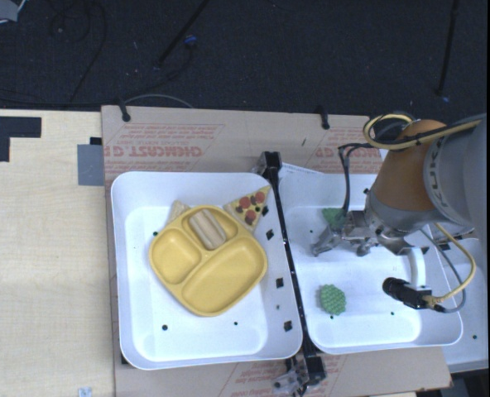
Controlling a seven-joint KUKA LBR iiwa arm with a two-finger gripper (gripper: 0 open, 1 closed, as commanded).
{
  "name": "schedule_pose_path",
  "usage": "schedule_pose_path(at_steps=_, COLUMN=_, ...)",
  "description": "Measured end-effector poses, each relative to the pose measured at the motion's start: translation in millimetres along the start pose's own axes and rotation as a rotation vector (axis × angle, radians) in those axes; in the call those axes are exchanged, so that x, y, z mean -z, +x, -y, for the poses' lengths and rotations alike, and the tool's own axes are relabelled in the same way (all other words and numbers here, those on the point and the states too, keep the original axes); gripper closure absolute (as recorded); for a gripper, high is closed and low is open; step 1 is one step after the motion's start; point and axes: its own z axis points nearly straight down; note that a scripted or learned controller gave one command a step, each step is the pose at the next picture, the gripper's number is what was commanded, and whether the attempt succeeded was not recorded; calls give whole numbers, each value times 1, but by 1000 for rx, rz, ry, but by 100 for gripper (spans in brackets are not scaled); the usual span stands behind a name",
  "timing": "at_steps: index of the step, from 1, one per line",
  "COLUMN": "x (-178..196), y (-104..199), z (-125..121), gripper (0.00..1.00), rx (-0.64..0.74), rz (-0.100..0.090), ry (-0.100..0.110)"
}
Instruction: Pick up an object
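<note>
My gripper [342, 249] hangs over the upper left part of the right bin [444, 333], its two grey fingers spread apart with nothing between them. A small green object [334, 217] lies just behind the fingers, partly hidden by them. A round green knobbly object [332, 298] rests on the bin floor a short way in front of the gripper. In the left bin [137, 304] sits a yellow divided plate [220, 279] with a beige bun-like piece [206, 227] in its back compartment. A toy pizza slice [251, 207] lies beside the plate's far right edge.
The grey arm with its orange band [402, 176] covers the right bin's upper right. A black connector on a yellow cable [404, 291] hangs low over the bin's right side. A black divider [282, 246] runs between the bins.
</note>
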Motion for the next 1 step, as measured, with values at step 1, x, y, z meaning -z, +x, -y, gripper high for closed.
schedule_pose_path(at_steps=1, x=13, y=-1, z=0, gripper=100, rx=-3, rz=0, ry=-1)
